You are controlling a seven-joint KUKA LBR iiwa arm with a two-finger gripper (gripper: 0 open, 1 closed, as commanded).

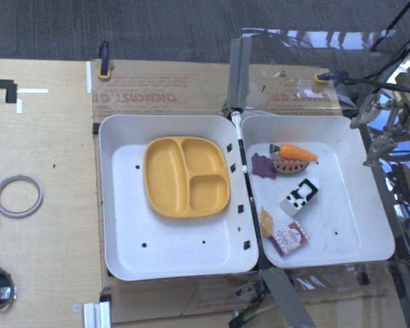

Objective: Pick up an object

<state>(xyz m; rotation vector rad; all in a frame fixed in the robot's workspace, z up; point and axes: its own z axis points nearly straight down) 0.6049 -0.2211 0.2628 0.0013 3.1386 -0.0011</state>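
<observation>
Two shallow white bins are seen side by side on the bench (pixel 48 135), which is covered with light wood on the left and brown cardboard behind the bins. In the left bin (pixel 123 244) a yellow divided plate (pixel 186 176) is laid flat, with three compartments, slightly towards the far side of the bin. Small dark dots are scattered over the floor of that bin.

In the right bin (pixel 359 231) several small things are gathered in its left half. A toy carrot (pixel 297 153), orange with a green tip, is laid across the far part, and just beneath it, touching it, a watermelon slice toy (pixel 289 165) is seen. A purple toy piece (pixel 262 165) lies just left of the slice, near the wall shared by the bins. Nearer the middle, a black and white chequered block (pixel 300 196) is set at a slant. A small yellow piece (pixel 266 219) lies beside the shared wall, and a small pink and white carton (pixel 290 238) rests near the front of the bin.

On the bench to the left, a grey ring of tape (pixel 16 195) is laid flat. Metal parts and cables are seen at the right edge, but the hand cannot be made out there, so whether it is released or clenched cannot be told. Nothing in the right bin is seen lifted.
</observation>
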